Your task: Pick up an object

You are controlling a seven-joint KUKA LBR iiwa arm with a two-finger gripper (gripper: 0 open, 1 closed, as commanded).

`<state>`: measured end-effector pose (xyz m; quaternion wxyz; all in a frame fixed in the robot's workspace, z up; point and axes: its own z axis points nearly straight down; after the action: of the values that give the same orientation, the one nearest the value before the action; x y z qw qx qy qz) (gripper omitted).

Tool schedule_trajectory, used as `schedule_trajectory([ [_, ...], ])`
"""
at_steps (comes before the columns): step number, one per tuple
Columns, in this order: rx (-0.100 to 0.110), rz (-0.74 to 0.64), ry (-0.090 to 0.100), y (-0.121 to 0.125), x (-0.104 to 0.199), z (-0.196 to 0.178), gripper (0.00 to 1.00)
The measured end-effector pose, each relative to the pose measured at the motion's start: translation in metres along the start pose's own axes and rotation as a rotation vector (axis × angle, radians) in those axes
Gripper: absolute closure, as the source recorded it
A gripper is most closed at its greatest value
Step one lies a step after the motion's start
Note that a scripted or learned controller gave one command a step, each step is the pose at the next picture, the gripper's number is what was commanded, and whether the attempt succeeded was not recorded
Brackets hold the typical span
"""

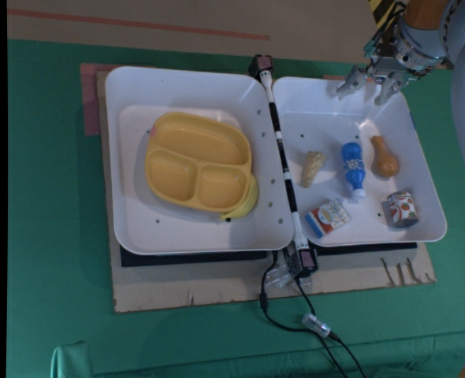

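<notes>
At the upper right of the frame the gripper (pixel 365 86) hovers open and empty above the right bin (pixel 422 132), apparently poised to descend on the blue bottle (pixel 353 168) just below.

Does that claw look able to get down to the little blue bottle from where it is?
Probably yes. The claw, fingers spread, hovers over the right bin's far edge, and the blue bottle lies apart from its neighbours with nothing over it.
</notes>
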<state>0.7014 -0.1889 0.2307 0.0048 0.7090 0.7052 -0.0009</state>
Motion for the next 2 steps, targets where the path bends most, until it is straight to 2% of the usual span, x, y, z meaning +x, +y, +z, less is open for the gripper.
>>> schedule_trajectory([
  [1, -0.004, -0.001, -0.002, -0.021, 0.000, 0.044, 0.00],
  [2, -0.008, 0.001, -0.002, -0.079, -0.001, 0.043, 0.00],
])
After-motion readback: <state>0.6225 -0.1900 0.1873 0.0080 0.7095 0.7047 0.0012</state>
